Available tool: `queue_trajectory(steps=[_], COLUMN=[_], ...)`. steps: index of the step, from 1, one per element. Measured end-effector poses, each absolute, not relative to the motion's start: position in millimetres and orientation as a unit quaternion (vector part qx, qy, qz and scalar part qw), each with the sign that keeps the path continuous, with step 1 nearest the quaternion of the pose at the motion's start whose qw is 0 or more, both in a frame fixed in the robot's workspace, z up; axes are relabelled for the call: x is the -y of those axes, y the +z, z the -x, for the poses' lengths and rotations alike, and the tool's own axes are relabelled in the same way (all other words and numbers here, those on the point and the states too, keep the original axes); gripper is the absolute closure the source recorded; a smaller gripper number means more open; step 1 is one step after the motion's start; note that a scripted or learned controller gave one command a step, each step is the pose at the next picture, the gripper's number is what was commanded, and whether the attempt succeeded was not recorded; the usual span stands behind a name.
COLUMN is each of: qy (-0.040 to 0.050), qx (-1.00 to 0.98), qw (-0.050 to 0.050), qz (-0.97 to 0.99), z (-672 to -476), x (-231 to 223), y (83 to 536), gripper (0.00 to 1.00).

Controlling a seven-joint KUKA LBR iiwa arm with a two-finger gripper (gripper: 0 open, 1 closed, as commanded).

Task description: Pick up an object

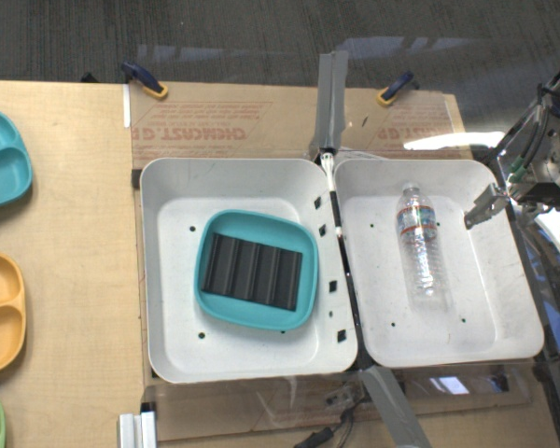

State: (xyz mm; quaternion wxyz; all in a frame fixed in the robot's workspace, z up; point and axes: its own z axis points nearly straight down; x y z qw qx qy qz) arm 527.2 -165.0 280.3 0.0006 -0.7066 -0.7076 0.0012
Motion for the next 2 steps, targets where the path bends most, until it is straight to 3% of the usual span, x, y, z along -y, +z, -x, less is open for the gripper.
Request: queue_trajectory(steps=[1,2], qy=[0.0013,0.0004], qx=[0.738,0.773], qw=[0.001,0.0], qz=[0.675,0.634], z=[-603.5,-625.6], x=[163,150], y=[191,92], gripper=[0.0,0.0])
